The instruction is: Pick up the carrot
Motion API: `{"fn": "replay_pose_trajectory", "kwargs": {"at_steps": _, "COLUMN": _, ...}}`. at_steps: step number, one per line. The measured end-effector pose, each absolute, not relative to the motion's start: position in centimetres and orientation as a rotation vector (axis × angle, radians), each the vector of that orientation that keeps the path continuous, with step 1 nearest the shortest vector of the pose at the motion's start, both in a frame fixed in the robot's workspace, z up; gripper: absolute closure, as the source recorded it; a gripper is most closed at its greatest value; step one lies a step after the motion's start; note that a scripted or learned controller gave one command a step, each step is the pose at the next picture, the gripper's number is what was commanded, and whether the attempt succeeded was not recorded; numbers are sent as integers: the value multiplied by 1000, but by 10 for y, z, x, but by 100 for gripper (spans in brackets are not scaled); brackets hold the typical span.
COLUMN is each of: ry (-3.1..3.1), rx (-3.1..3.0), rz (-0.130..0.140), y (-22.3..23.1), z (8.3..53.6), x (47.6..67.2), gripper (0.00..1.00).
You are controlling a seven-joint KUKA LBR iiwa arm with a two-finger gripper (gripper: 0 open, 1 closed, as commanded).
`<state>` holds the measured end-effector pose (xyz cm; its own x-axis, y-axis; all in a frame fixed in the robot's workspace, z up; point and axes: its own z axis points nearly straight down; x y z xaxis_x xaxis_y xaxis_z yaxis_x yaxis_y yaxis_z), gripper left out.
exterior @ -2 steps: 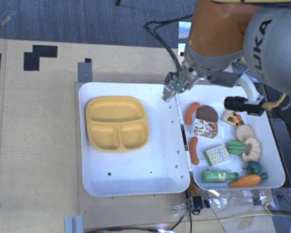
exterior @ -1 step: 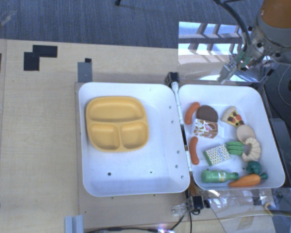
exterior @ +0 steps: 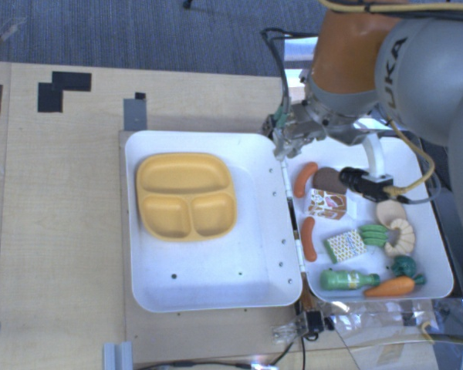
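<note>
Carrot lies against the right bin's near rim beside a green bottle, while the gripper, finger state unclear, hangs at the far-left corner.

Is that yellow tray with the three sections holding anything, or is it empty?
Empty. The yellow tray in the left bin shows bare sections; the carrot lies in the right bin among other toys.

Even, bright overhead illumination with soft, faint shadows beneath the yellow tray and along the white bin walls. The arm, nearest the lens, is slightly soft in focus, with a mild sheen on its orange band. Bench detail is moderately sharp.
</note>
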<state>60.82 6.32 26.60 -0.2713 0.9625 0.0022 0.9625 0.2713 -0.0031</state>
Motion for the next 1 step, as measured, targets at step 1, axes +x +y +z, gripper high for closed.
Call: {"fn": "replay_pose_trajectory", "kwargs": {"at_steps": 1, "ry": -2356, "rx": -2081, "rz": -11, "y": 143, "z": 287, "x": 631, "gripper": 100}}
